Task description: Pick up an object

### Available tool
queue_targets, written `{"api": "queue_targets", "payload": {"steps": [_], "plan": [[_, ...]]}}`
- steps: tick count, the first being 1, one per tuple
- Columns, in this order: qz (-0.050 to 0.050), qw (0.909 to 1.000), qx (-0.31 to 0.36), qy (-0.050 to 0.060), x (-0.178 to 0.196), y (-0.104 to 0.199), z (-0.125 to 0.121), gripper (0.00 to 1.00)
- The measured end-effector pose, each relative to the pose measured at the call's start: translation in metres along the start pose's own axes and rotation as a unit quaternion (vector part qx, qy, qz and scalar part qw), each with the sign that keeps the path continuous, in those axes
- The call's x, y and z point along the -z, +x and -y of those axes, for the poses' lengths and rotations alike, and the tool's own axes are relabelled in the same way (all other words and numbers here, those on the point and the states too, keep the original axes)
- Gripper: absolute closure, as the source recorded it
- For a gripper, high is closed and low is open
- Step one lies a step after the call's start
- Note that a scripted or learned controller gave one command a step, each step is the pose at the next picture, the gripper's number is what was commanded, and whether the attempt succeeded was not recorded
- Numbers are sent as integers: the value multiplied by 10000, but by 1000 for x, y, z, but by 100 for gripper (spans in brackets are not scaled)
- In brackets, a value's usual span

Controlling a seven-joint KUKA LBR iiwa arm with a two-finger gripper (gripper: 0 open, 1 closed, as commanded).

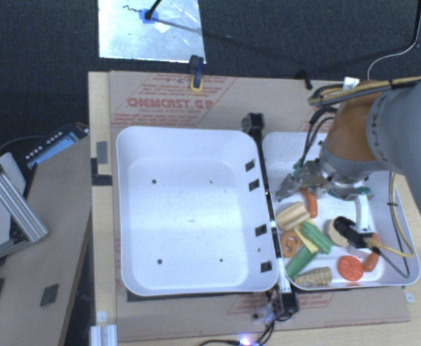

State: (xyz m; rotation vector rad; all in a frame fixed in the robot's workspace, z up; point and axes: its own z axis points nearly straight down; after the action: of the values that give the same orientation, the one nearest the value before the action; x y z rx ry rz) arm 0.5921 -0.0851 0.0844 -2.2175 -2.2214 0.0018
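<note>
Two shallow white bins sit side by side on the tabletop [99, 121]. The left bin [189, 222] takes up the middle of the view, and the right bin [282, 153] lies at its 3 o'clock.

The grey arm reaches in from 3 o'clock, and its gripper [294, 184] hangs low over the 10 o'clock part of the right bin, close to the wall shared with the left bin. From this slant I cannot tell whether the gripper is spread or closed.

The things to pick from are toy foods, all in the right bin and gathered from its centre toward 6 and 8 o'clock:

- A tan bun [292, 213] lies just at 6 o'clock of the gripper.
- An orange sausage-shaped piece [311, 205] lies beside the bun at its 2 o'clock.
- A green piece [317, 236] lies slanted at the bun's 5 o'clock.
- A small pretzel [290, 245] lies at the bun's 6 o'clock, near the shared wall.
- A pale cone [311, 275] rests along the bin's 6 o'clock wall.
- A red round piece [351, 267] lies at the cone's 3 o'clock.
</note>
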Motion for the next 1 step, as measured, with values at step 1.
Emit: {"api": "queue_targets", "payload": {"steps": [1], "plan": [[16,10000,1,-47,1,-40,-49,0]]}}
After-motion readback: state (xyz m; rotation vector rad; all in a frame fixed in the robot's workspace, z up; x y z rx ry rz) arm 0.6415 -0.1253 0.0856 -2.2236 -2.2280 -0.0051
